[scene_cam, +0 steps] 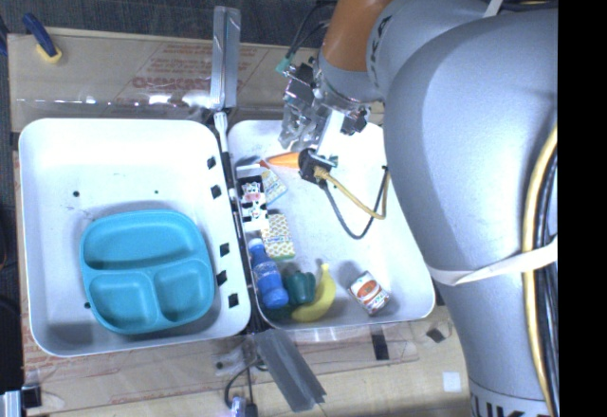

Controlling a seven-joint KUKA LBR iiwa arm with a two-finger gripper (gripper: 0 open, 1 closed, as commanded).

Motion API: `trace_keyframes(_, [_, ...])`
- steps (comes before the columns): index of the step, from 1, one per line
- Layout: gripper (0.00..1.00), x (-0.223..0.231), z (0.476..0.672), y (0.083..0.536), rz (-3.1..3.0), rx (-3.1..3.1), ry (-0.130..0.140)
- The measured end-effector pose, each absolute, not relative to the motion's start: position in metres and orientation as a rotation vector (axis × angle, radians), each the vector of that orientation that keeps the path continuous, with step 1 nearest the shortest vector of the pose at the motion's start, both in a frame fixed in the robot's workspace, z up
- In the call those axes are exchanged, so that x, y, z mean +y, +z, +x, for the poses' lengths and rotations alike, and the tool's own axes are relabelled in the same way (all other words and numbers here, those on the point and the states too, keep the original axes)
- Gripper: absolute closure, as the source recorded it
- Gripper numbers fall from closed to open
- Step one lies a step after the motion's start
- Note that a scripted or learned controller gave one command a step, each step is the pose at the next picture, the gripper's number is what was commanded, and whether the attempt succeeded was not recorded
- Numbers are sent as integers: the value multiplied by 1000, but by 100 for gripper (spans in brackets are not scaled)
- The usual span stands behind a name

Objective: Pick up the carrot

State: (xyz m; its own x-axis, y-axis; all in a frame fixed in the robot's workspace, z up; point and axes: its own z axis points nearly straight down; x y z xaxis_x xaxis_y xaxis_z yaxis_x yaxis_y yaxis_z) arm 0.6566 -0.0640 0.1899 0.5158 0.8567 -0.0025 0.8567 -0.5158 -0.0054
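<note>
The carrot (281,160) is a small orange piece lying near the top left of the right bin (403,259), close to the divider. My gripper (295,138) hangs right over it, reaching down from the grey arm with the orange band. Its tip sits just above and to the right of the carrot, touching or nearly touching it. The black part of the gripper hides the carrot's right end.
Along the right bin's left wall lie small packets (252,192), a checkered sachet (278,235), a blue bottle (268,278), a green pepper (301,287), a banana (320,298) and a can (368,293). A yellow cable (356,205) loops below the gripper. The left bin holds a blue divided tray (142,268).
</note>
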Motion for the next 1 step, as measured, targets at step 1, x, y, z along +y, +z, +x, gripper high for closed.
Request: trace_keyframes(1, [100, -121, 561, 89, -2665, -1650, 10])
